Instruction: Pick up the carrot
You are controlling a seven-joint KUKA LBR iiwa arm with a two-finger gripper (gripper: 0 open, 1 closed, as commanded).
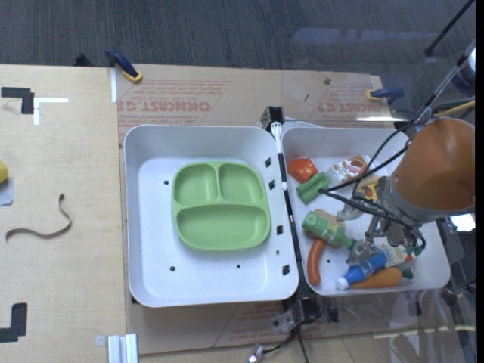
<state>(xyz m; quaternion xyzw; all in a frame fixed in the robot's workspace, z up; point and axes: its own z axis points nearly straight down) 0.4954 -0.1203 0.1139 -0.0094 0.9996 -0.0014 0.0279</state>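
Above right bin [327, 144] — claw [383, 241] down

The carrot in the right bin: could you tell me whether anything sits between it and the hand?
The carrot lies at the bin's near edge, with a blue bottle touching its far side, just under the hand.

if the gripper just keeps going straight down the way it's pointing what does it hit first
Probably the blue bottle, which lies right under the gripper, with the carrot just beyond it near the right bin's front edge. Depth is hard to judge here.
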